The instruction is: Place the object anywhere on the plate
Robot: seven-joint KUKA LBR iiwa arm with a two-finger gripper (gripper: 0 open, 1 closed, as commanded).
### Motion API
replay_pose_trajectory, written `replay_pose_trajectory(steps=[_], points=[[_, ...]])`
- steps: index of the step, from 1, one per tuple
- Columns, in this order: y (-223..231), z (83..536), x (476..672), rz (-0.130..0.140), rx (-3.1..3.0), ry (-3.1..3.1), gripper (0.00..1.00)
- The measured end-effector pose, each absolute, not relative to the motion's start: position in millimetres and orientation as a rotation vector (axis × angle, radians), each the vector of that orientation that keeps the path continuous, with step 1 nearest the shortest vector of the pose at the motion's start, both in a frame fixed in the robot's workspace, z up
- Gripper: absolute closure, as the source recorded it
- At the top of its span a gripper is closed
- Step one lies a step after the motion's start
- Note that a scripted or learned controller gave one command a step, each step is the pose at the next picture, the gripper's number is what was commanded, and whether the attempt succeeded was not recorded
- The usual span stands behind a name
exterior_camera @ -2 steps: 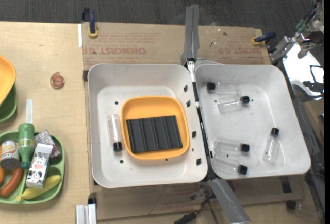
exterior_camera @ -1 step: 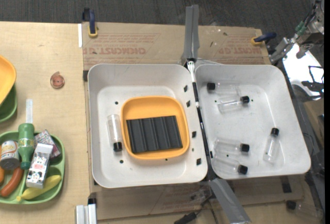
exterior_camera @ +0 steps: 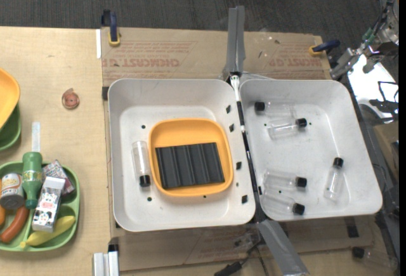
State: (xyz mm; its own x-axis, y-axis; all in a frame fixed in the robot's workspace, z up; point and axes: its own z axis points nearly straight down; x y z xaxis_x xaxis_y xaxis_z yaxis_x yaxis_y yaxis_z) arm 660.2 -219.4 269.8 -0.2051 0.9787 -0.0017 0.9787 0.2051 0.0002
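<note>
Plate: we find the orange plate (exterior_camera: pixel 190 132) in the left bin (exterior_camera: pixel 120 141), bearing a black ribbed block (exterior_camera: pixel 190 164).
Object: clear vials (exterior_camera: pixel 282 127) with black caps lie in the right bin (exterior_camera: pixel 355 141); one vial (exterior_camera: pixel 139 163) lies beside the plate.
Handling: we judge them light, stiff, slippery, prone to roll; grasp across mid-barrel.
Pincer: at the right edge; we cannot tell its state.

I see a lab test bench: two white bins (exterior_camera: pixel 127 205) clamped onto cardboard (exterior_camera: pixel 209 52), grey carpet at twelve o'clock, toy food (exterior_camera: pixel 38 205) at eight.
</note>
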Motion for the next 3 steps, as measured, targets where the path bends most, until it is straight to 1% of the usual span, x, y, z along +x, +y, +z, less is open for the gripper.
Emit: replay_pose_trajectory(steps=[2,3], points=[[-219,243,660.0,-0.003,1.943,2.469,0.00],[-219,256,660.3,-0.002,1.900,2.498,0.00]])
